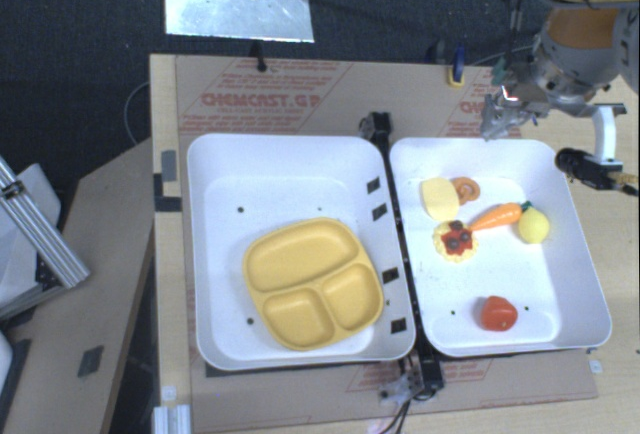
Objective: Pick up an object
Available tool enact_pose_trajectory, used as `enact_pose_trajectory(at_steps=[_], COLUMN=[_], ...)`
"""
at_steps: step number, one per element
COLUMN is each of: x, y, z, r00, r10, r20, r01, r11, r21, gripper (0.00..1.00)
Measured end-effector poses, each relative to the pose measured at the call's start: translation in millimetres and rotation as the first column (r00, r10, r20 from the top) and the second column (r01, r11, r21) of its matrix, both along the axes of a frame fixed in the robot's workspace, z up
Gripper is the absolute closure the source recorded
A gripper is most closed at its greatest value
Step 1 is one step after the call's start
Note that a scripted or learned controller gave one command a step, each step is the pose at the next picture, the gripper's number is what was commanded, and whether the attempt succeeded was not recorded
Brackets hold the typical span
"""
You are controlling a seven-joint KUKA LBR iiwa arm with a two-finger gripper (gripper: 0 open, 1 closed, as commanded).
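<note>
Left bin (215, 252): a yellow three-compartment tray (313, 280) lies flat in its near half, too broad and low for a two-finger pinch, and is best left alone. Right bin (570, 322): the candidate objects. Toward the far wall, a pale yellow block (438, 197) touches a small round brown piece (466, 189); just nearer the camera lies a round biscuit-like piece with a red and dark centre (455, 241). An orange carrot (495, 216) lies at a slant, its green tip touching a yellow lemon (533, 226). A red tomato-like object (498, 313) sits alone near the front wall, well apart from everything else. Gripper (500, 119): raised above the far rim of the right bin, over the tabletop (300, 92) edge, holding nothing; whether its fingers stand wide or narrow cannot be told at this angle.

Suggested approach, as a judgement: the red object is the safest target, since no neighbour can block either finger. The arm should travel toward the front wall, centre over the object, descend vertically, and close across its widest part. The carrot, if chosen, should be gripped across its short axis, away from the lemon.
</note>
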State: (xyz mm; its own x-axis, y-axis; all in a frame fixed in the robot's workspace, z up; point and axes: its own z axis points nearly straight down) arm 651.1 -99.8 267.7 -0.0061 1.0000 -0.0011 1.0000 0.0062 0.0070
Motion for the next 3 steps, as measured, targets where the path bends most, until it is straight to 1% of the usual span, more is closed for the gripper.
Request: enact_pose_trajectory(at_steps=[1, 2, 3], x=[-3, -16, -24], y=[51, 112, 170], z=[-16, -21, -18], r00=[1.0, 1.0, 1.0], r10=[0.003, 0.004, 0.004], r20=[-0.005, -0.007, -0.006], r01=[-0.003, -0.004, -0.004], r11=[1.0, 1.0, 1.0], r21=[0.002, 0.003, 0.003], gripper=[1.0, 1.0, 1.0])
